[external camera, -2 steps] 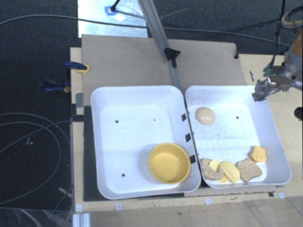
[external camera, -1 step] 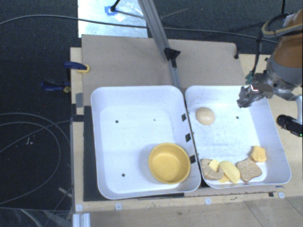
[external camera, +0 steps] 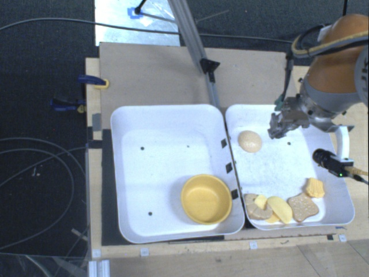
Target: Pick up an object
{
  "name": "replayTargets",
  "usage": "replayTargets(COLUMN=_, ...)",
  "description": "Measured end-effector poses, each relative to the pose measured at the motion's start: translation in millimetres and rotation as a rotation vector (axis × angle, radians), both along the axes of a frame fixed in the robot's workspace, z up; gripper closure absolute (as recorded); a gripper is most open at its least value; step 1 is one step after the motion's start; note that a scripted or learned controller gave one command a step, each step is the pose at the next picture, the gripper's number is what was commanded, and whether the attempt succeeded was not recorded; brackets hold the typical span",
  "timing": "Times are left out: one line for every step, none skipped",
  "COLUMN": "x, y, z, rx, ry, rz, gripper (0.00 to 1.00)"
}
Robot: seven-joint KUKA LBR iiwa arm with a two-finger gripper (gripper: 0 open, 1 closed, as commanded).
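Bench (external camera: 155, 74) was tan board, filling mid-frame; two white bins sat on it side by side. Left bin (external camera: 150, 131) held a yellow bowl (external camera: 206, 198) at its lower right, upright, mouth up. Right bin (external camera: 277, 160) held the rest: a pale egg-shaped piece (external camera: 250, 141) near its upper left, apart from everything else, plus a cluster along the lower edge — bread-slice shape (external camera: 304, 208), yellow pieces (external camera: 279, 208), a small ridged yellow chunk (external camera: 315, 187) just up-right of them.

Arm (external camera: 340, 62) came in from upper right of frame. Gripper (external camera: 281, 126) sat over the upper part of the right bin, just right of the egg-shaped piece. Couldn't tell whether it was released or clenched; too dark and small. Nothing visibly in it.

Progress, my read: early. Nothing lifted; every item was lying in a bin. Whole grasp and lift left.

Likely target: the egg-shaped piece, being nearest. Looked smooth, rounded, cream-beige, lying flat. Isolated, so clean access, but a rounded form could slip out of a two-finger pinch.
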State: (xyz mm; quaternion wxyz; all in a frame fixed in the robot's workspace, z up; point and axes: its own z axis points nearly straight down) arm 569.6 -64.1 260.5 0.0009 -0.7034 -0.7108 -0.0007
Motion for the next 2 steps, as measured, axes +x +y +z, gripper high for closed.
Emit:
replayTargets(x=-8, y=54, z=2, rx=0.0, ry=-0.001, rz=0.001, gripper=1.0)
replayTargets(x=-10, y=114, z=-1, rx=0.0, ry=-0.001, rz=0.001, gripper=1.0)
